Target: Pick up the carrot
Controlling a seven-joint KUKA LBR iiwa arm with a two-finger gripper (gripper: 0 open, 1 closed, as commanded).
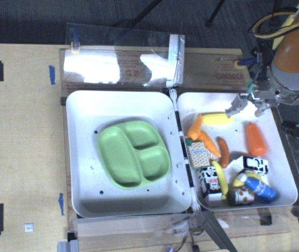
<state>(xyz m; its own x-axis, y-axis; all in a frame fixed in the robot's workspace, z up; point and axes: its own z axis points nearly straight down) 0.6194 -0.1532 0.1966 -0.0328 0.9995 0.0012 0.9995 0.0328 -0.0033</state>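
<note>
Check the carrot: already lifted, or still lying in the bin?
Still lying in the right bin. The carrot rests flat on the bin floor near the right wall, apart from the gripper above it.

Dark grey carpet (86, 4) runs behind the bench. Pale wooden benchtop (20, 140) carries black markings and blue tape.

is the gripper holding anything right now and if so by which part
Nothing is held. The gripper hangs open over the far end of the right bin, just beyond the corn cob; the carrot lies untouched in the bin.
</note>
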